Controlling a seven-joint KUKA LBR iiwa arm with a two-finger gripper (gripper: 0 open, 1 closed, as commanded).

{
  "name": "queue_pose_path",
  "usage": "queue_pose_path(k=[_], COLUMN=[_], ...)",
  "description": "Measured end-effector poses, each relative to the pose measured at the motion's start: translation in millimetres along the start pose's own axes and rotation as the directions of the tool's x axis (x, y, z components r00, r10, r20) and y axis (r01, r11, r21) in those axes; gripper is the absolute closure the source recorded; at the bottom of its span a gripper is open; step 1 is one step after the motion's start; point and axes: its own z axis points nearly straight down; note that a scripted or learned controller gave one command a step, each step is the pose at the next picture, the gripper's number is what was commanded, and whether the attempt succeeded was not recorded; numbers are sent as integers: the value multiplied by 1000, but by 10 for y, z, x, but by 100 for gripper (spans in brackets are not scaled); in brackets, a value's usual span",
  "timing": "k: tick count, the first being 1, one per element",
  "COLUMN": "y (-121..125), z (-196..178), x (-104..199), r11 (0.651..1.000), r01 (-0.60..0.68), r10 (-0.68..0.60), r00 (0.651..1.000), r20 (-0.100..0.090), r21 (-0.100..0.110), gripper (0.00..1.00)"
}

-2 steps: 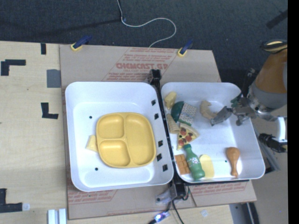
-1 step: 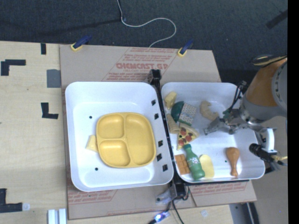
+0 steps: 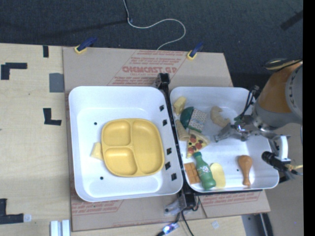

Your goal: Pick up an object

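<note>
The grey arm with the orange band reaches in from the right, and its tool (image 3: 220, 136) hangs over the middle of the right-hand shallow white bin (image 3: 231, 91), its dark metal fingers pointing left and slightly downward in the view. Whether those fingers are spread or closed cannot be told from this angle, and nothing is seen caught between them.

The nearest candidate is the pale beige lumpy toy (image 3: 217, 114), which lies just up and a little left of the tool tip, near the bin's back wall. The brown toy drumstick (image 3: 245, 169) lies on the other side, toward the bin's front right corner, its long axis running roughly front to back with the thick end farther from the front rim. Farther left, near the wall shared with the other bin, lie a dark green rounded toy (image 3: 187, 117), a flat pizza-slice toy (image 3: 197, 142) and a green plastic bottle with a red cap (image 3: 203, 170).

The left bin holds a yellow divided plate (image 3: 133, 147), well apart from the tool.

I judge the beige toy the likeliest target, a short move toward the back.
</note>
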Motion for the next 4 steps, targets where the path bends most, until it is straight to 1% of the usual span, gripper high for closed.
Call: queue_pose_path(k=[1, 2, 3, 4], y=[7, -25, -76, -67], z=[-108, -622, -1079, -1413], x=[4, 102, 59, 65], r11=[1000, 1000, 1000, 1000], r01=[1, 0, -1, 0], r10=[-1, 0, 1, 0], r00=[1000, 1000, 1000, 1000], r20=[1, -2, -1, -2], r21=[-2, -4, -4, -3], gripper=[100, 100, 100, 100])
